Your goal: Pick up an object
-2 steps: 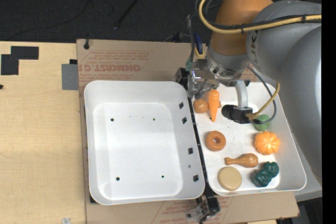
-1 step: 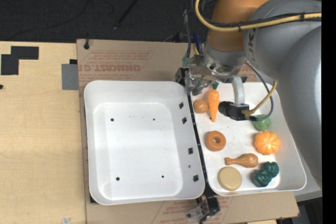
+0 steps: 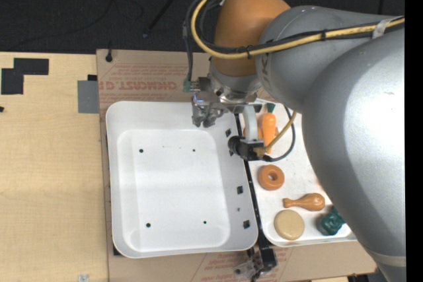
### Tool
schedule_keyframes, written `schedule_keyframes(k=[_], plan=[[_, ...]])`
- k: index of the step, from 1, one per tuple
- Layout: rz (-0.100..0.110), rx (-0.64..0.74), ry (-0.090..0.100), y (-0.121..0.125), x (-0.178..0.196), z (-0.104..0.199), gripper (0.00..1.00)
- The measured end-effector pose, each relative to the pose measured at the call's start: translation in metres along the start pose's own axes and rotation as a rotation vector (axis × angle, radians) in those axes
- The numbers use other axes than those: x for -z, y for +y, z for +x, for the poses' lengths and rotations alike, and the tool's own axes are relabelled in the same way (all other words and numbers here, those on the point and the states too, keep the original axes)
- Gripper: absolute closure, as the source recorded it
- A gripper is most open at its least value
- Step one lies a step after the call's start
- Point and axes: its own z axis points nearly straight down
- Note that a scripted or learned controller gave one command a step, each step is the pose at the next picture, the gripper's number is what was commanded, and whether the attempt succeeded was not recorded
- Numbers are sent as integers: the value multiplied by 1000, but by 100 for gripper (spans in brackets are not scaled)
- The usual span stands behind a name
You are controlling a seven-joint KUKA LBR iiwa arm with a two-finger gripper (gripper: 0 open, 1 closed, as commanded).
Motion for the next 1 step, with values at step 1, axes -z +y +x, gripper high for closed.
schedule_keyframes(k=[1], plan=[[-7, -8, -1, -45, 85, -11, 100]])
